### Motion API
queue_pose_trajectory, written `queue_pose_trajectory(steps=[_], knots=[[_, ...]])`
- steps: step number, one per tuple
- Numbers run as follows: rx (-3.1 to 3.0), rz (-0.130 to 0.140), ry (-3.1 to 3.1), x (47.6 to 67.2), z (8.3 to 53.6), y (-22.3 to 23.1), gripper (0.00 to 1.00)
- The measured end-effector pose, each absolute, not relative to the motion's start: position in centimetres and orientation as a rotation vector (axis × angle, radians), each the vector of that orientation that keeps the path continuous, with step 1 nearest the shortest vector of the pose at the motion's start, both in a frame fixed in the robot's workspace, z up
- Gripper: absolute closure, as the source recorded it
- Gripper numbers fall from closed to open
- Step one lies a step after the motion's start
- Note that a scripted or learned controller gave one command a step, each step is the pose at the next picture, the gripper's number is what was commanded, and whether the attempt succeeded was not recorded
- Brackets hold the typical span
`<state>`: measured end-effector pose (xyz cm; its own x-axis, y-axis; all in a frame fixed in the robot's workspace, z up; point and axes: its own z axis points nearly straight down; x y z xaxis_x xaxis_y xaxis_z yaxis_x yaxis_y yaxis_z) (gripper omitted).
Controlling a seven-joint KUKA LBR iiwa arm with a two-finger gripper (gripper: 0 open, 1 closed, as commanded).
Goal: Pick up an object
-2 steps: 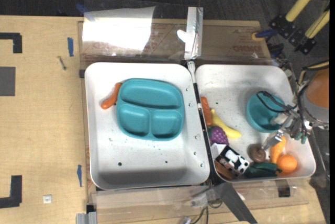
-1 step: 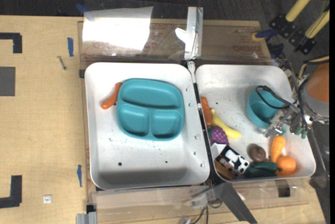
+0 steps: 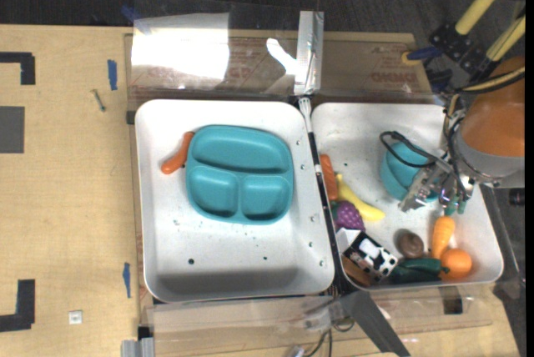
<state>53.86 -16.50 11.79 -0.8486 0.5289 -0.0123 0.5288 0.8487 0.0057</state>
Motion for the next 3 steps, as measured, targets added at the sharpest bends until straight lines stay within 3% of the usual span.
queue_pose_trajectory(steps=[1,2,3], knots=[[0.414,-0.008,3.082,57.0,9.6,-14.3,1.00],[0.413,-0.003,3.096,56.7,9.1,-14.1,0.00],[0.708,0.003,3.044,52.7,9.1,-10.6,0.00]])
